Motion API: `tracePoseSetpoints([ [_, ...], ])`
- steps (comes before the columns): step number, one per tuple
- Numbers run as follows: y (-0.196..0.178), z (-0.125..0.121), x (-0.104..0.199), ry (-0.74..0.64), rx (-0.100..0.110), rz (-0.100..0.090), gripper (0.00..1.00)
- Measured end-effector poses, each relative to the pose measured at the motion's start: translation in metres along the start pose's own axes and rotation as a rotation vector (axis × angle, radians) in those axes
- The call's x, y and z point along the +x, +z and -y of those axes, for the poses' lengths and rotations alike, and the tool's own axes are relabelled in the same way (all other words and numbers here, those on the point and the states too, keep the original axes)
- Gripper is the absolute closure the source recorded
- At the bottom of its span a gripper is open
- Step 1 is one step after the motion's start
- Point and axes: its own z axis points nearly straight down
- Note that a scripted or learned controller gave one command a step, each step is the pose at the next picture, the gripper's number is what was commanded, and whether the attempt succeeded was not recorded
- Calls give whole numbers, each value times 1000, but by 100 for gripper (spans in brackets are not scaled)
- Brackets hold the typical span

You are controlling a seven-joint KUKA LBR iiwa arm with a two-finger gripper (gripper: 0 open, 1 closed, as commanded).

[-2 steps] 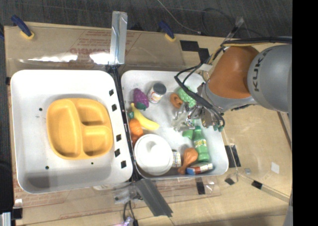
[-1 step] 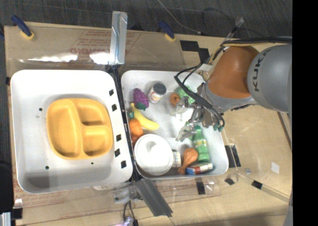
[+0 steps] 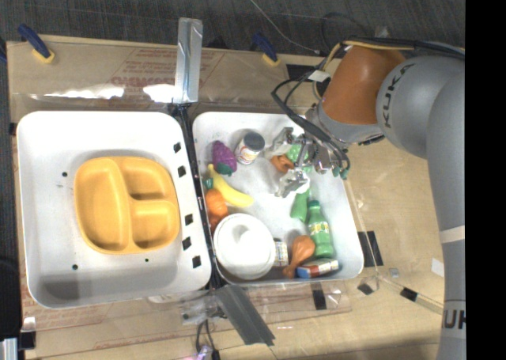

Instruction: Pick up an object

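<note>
Brown bench (image 3: 103, 66) bears faint red print; arm (image 3: 419, 105) reads "KUKA".

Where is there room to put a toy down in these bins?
Left bin: bare floor all around the yellow tray, widest along the near edge. Right bin: crowded. One small bare patch lies between the banana, white bowl and green bottle; the claw hangs beside it.
</note>
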Motion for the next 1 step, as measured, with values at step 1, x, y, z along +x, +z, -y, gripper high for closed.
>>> tracePoseSetpoints([
  [1, -1, 0, -31, -355, 3, 4, 0],
])
